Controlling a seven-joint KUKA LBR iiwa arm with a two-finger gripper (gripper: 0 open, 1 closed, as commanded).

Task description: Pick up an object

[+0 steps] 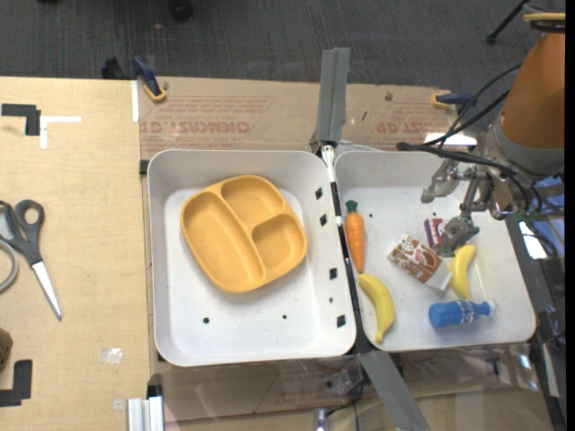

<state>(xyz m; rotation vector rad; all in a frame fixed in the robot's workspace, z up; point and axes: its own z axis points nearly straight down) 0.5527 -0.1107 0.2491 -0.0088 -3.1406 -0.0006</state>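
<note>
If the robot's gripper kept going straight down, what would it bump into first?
Probably the small banana or the brown packet beside it. The gripper hangs just above them in the right bin, but its height is hard to judge from this slanted view.

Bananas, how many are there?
2. One banana lies by the right bin's left wall below the carrot; the other banana lies under the gripper.

Left bin (162, 268) holds one yellow divided plate (243, 232). Right bin (386, 173) holds a carrot (356, 238) at nine o'clock, a banana (378, 304) at seven, a brown packet (415, 259) centrally, a second banana (462, 270) and blue bottle (458, 313) at five. Gripper (456, 227) hangs above the packet.
</note>
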